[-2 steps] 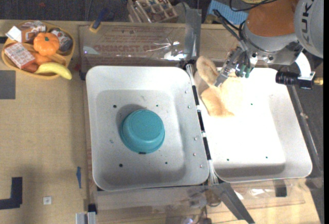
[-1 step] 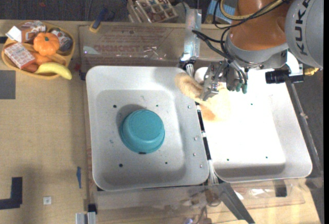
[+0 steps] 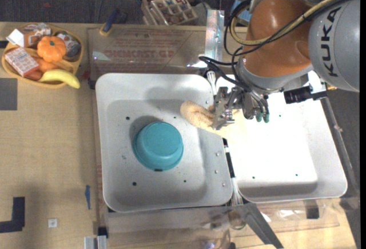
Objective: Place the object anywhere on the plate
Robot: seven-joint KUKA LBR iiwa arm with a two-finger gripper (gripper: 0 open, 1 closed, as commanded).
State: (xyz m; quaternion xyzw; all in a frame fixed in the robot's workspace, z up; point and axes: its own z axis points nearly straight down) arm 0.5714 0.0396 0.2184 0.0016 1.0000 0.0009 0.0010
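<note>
— Croissant-shaped toy (image 3: 197,115) lying in left bin (image 3: 114,99), near its right wall, up-right of teal plate (image 3: 159,145). Probably light, a bit slick.

— Long axis running upper-left to lower-right, curved. Right end at gripper (image 3: 222,112); fingers apparently closing on it, grasp not certain. Better taken mid-body, across the narrow width.

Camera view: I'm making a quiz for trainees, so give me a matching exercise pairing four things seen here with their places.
Things:
1. teal plate
2. tan object
3. gripper
4. banana

Places:
A. in the basket at the bench's left end
B. at the tan object's right end, by the left bin's right wall
C. middle of the left bin's floor
D. upper right of the left bin, off the plate

Pairs: 1-C, 2-D, 3-B, 4-A
</note>
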